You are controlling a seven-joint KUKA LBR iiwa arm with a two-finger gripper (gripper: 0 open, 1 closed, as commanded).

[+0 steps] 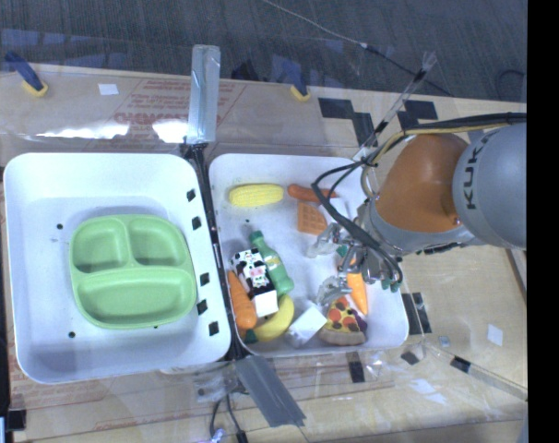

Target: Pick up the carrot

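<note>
Hovering jaws (pixel 350 270) above carrot (pixel 357 293)

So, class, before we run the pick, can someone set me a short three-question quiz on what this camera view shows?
1. True or false: the green plate lies in the bin nearer the arm.
2. Which of these lies in that bin? A) a corn cob B) a spoon C) a cup
3. How many compartments does the plate have?

Key: 1 false, it lies in the other bin; 2 A; 3 three.
</note>
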